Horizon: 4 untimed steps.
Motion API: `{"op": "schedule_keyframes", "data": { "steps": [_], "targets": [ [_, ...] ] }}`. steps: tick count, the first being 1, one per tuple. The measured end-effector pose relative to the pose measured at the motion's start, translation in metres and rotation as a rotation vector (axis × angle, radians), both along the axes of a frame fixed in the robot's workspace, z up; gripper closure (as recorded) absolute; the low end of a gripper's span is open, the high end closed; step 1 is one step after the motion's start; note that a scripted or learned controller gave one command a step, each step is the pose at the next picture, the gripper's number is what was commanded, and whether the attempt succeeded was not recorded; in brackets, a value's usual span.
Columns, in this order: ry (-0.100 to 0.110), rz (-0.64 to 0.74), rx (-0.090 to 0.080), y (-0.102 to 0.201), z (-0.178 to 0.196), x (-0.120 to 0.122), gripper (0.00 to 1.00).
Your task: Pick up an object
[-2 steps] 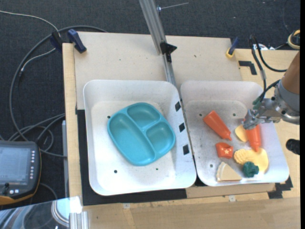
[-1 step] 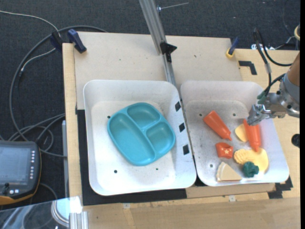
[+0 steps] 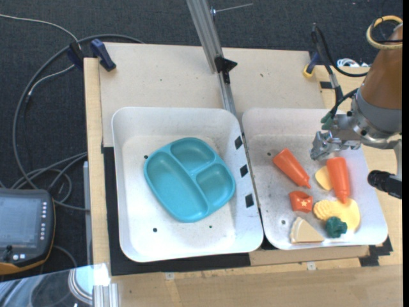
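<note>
The right bin [image 3: 275, 123] holds several toy foods. An orange cone-shaped carrot [image 3: 292, 168] lies near its middle. A second orange carrot [image 3: 339, 178] lies to the right of it, partly over a pale yellow slice [image 3: 322, 180]. Lower down are a small red piece [image 3: 301, 201], a yellow corn-like piece [image 3: 333, 211], a green broccoli [image 3: 335, 226] and a tan sandwich wedge [image 3: 305, 231]. My gripper [image 3: 321, 147] hangs over the bin's upper right part, just above the second carrot's top end and to the right of the cone carrot. Nothing is visibly held.
A blue divided plate [image 3: 190, 179] lies in the left bin [image 3: 128, 130]. A metal pole [image 3: 208, 24] slants down to the gap between the bins. Cables [image 3: 323, 50] run along the bench's far right. A screen device [image 3: 22, 226] sits on the floor at left.
</note>
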<state>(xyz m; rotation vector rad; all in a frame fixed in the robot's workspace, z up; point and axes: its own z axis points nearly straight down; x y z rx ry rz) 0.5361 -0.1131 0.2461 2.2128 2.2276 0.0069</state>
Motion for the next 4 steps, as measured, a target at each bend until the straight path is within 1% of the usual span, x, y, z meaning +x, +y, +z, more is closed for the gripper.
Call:
{"op": "schedule_keyframes", "data": {
  "steps": [1, 2, 3, 4],
  "targets": [
    [0.001, 0.000, 0.001, 0.048, 0.007, 0.015, 1.00],
    [0.014, -0.001, 0.003, 0.100, -0.004, 0.019, 1.00],
    [0.002, 0.000, 0.001, 0.154, 0.003, 0.039, 1.00],
    [0.002, -0.001, 0.000, 0.199, -0.015, 0.056, 1.00]
  ]
}}
